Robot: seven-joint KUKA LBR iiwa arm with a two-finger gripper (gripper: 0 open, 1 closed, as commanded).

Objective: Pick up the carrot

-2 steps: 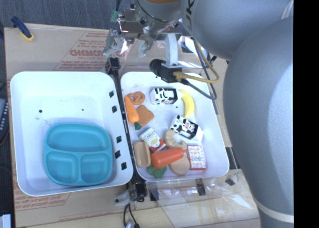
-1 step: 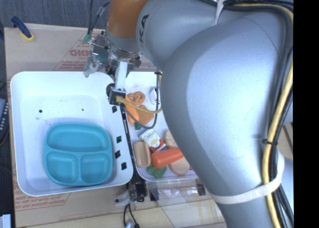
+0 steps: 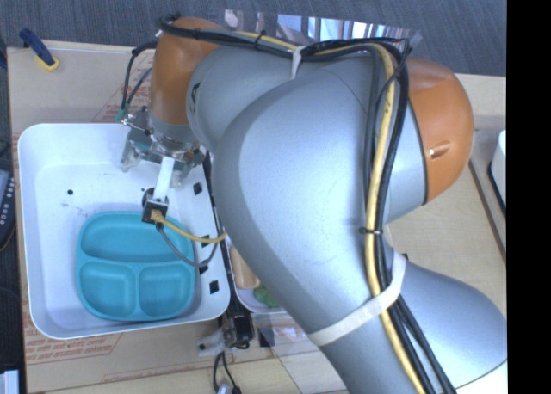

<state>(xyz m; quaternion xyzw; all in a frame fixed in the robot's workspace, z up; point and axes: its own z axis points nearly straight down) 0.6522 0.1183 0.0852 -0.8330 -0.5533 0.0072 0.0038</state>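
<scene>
My gripper [image 3: 157,158] hangs over the far part of the left white bin [image 3: 43,212], just beyond a blue divided tray [image 3: 136,265] that lies in that bin. The grey arm [image 3: 310,194] with its orange band covers nearly all of the right bin. At that bin's near left corner a slim tan-orange piece [image 3: 245,272] peeks out from under the arm; I cannot tell whether it is the carrot. A bit of green [image 3: 263,298] shows beside it.
The blue tray takes up the near half of the left bin, and bare white floor [image 3: 69,177] lies beyond it. A blue-and-yellow tool [image 3: 39,48] rests on the bench at the far left.
</scene>
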